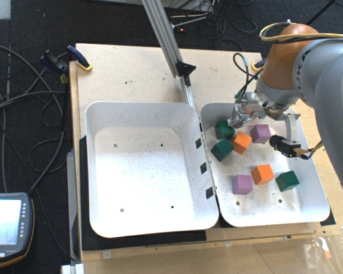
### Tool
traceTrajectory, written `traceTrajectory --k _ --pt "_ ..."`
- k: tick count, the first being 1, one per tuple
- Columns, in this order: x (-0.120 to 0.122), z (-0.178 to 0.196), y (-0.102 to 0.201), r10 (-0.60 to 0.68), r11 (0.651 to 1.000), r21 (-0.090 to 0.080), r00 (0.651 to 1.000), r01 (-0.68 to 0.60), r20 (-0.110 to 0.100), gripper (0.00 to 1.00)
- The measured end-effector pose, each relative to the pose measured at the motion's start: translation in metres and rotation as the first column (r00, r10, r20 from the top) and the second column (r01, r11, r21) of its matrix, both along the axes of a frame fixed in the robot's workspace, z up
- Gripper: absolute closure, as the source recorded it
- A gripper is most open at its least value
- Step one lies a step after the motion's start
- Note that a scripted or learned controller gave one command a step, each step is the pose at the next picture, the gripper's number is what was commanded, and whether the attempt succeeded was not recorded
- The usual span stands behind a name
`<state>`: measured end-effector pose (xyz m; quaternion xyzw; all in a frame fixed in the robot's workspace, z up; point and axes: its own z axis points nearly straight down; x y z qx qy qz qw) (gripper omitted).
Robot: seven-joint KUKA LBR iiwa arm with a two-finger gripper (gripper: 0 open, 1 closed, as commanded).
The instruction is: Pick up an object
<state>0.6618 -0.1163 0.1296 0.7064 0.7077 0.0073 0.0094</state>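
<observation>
Reaching in from the counter's right edge, the arm's jaws (240,119) hang over the right bin (308,207) near its far left corner, beside a green cube (223,129); whether they are clenched cannot be told. Six more cubes lie scattered nearby.

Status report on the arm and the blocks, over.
Gripper low in right bin, over green block. Nothing seen held. Orange block and a second green crowd it.

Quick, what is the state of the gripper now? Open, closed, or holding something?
Gripper: cannot be told. It is low over the right bin, beside a green cube and an orange cube.
</observation>
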Motion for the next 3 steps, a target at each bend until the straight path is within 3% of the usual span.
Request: traceTrajectory --k 1,2,3 --pt "0.01 0.06 0.003 0.001 1.0 0.001 1.0 -0.001 -0.016 1.0" --pt "0.012 0.11 0.003 0.001 1.0 0.001 1.0 -0.001 -0.015 1.0" --pt "0.013 0.138 0.003 0.0 1.0 0.002 1.0 0.0 -0.018 1.0"
